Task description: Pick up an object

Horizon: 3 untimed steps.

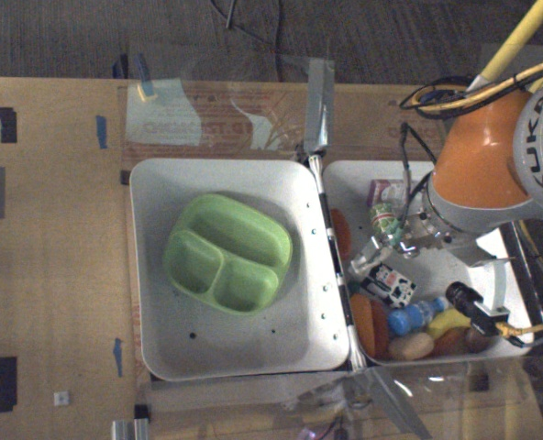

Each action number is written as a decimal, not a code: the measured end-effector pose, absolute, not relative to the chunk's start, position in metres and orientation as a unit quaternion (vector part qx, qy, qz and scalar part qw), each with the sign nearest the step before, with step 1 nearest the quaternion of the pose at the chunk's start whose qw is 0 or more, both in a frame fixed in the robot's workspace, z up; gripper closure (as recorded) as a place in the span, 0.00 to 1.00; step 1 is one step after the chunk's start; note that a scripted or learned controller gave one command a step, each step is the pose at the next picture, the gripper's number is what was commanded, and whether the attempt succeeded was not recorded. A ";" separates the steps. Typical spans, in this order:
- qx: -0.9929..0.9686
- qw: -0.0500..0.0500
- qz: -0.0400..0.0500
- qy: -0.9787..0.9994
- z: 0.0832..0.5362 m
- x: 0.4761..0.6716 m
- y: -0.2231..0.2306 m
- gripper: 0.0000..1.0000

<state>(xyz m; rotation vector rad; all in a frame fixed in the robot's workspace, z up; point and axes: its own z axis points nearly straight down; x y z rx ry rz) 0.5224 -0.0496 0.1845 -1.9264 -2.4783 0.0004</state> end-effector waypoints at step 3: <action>-0.517 0.000 0.000 -0.856 0.173 0.503 -0.136 0.00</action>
